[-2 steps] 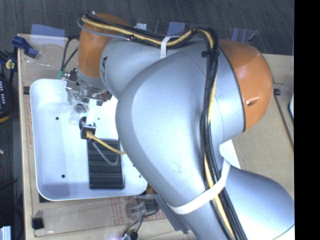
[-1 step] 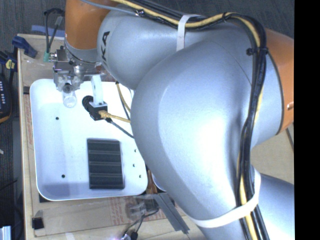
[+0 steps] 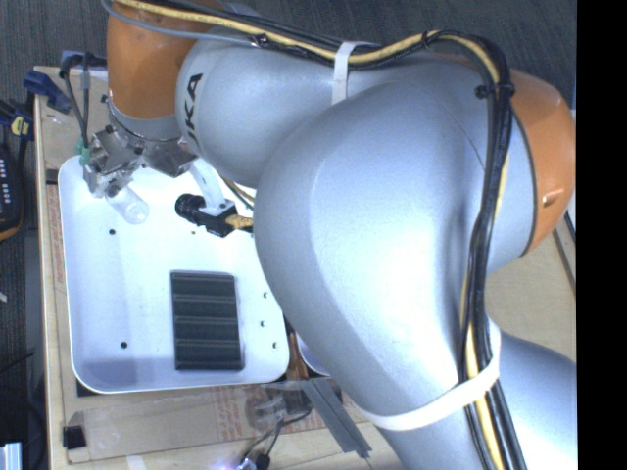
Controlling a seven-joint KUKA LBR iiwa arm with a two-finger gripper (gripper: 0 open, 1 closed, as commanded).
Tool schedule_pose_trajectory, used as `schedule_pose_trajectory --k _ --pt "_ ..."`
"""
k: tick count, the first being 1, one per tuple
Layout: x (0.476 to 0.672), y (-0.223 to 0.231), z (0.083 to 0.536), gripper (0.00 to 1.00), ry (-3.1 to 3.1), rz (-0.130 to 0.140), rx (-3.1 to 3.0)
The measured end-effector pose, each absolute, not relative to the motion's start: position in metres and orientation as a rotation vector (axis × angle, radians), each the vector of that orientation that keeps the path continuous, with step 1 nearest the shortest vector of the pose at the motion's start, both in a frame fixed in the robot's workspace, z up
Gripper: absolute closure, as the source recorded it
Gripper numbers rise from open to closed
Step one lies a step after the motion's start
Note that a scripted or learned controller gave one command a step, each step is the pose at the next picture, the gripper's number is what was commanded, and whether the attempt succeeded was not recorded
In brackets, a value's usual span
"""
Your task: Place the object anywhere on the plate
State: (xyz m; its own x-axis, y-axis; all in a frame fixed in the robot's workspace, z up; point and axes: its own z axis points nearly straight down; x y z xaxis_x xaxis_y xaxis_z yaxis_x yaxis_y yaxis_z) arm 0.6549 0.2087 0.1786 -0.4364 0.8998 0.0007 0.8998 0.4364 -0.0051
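My gripper [image 3: 106, 169] hangs over the far left corner of the left white bin [image 3: 108, 292], below the orange wrist band. A small clear, rounded object [image 3: 130, 206] lies right under and just right of the gripper tip; whether the two touch is unclear. A dark ribbed rectangular slab [image 3: 206, 321] lies flat on the bin floor toward the near side, well apart from the gripper. The arm's large grey body hides the right bin and most of the bench.
A black fitting with a yellow cable [image 3: 201, 211] juts from the arm over the bin's middle. Blue clamps [image 3: 44, 86] sit on the bench edge beyond the bin's far left corner. Bare bin floor shows left of the slab.
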Motion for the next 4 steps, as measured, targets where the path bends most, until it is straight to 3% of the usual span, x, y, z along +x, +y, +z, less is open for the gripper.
schedule_pose_trajectory --k 1,2,3,4 --pt "0.621 0.187 0.091 1.00 -2.464 0.007 -1.944" --pt "0.656 0.193 0.092 1.00 -2.313 0.003 -2.124" --pt "0.650 0.160 0.091 1.00 -2.560 0.008 -1.815" --pt "0.596 0.206 0.091 1.00 -2.626 0.005 -1.719"
